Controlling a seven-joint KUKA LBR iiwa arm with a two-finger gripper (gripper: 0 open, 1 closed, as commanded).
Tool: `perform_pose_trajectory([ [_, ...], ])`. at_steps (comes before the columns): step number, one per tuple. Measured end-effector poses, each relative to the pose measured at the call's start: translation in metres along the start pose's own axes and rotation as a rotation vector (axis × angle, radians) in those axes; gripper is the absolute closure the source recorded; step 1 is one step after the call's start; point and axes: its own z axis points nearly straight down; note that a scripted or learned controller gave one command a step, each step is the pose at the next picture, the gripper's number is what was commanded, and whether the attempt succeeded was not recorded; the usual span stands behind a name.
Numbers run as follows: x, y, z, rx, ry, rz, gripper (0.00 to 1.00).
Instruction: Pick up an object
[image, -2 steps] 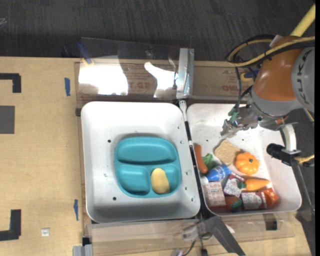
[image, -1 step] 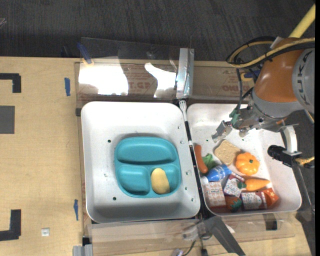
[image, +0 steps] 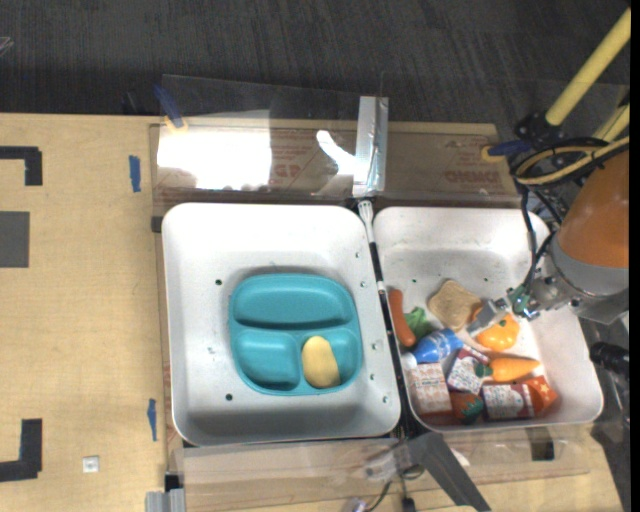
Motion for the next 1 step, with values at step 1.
perform_pose_trajectory([
  [1,-0.0364,0.0222,0.0485,-0.009,-0.004,-0.019,0.00],
])
